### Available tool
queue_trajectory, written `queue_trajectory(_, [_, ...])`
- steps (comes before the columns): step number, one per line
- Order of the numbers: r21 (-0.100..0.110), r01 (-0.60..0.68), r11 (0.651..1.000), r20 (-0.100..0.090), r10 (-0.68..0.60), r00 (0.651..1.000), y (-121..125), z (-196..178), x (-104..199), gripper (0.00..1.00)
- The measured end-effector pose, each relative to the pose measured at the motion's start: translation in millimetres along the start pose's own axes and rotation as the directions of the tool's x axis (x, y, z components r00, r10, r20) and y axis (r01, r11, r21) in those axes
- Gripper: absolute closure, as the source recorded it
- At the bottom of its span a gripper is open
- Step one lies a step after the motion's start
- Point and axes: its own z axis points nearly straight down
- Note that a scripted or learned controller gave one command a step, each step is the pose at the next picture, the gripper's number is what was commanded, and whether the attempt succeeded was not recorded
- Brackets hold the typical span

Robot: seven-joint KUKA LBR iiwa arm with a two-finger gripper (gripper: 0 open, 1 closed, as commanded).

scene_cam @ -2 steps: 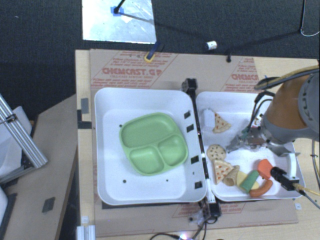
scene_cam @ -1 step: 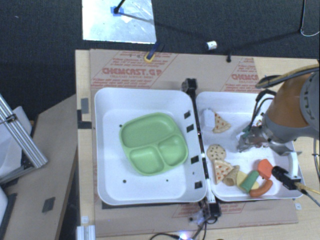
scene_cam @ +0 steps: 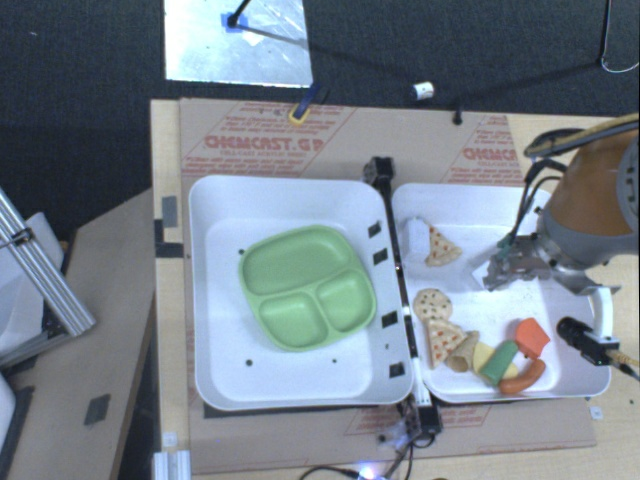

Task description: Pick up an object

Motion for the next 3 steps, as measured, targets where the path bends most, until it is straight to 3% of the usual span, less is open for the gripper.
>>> queue_trajectory(1, [-0.002, -0.001, 1.0, 0.001, 0.001, 1.0, 0, -60, -9, 1.0])
queue_trajectory(2, [0.001, 0.0, 1.0, 0.0, 0.0, 1.0, 1, -87, -10, 1.0])
queue_trajectory(3, [0.0, 0.006, 1.0, -0.002, -0.006, 1.0, 28, -97, 35, 1.0])
